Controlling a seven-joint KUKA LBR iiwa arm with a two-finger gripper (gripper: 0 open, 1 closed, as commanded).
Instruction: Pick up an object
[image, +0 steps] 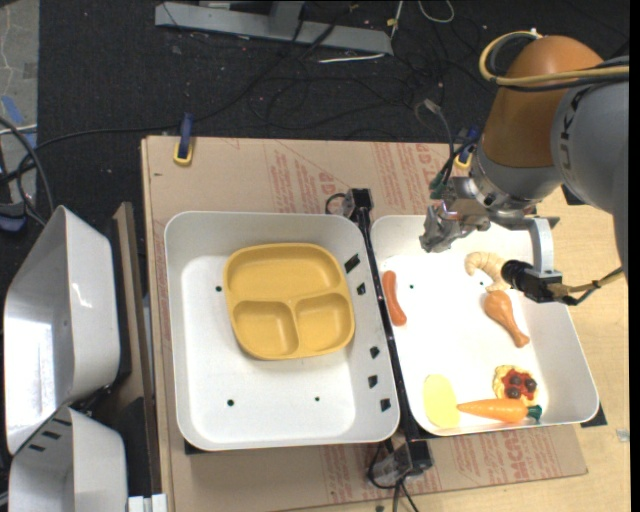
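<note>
In the right bin (450, 320) lie several toy foods: a red sausage (394, 297) at the left wall, a pale shrimp-like piece (484, 263), a brown chicken drumstick (506, 315), a yellow slice (439, 399), an orange carrot (495, 408) and a small pizza piece (516, 382). My gripper (440, 235) hangs over the bin's far left part, left of the shrimp piece, with nothing visible between its fingers.
The left bin (200, 380) bears a yellow divided plate (289, 300). A black bracket (527, 279) juts from the wrist over the right bin. White tubs (55, 320) stand at the far left. Cables lie beyond the bench.
</note>
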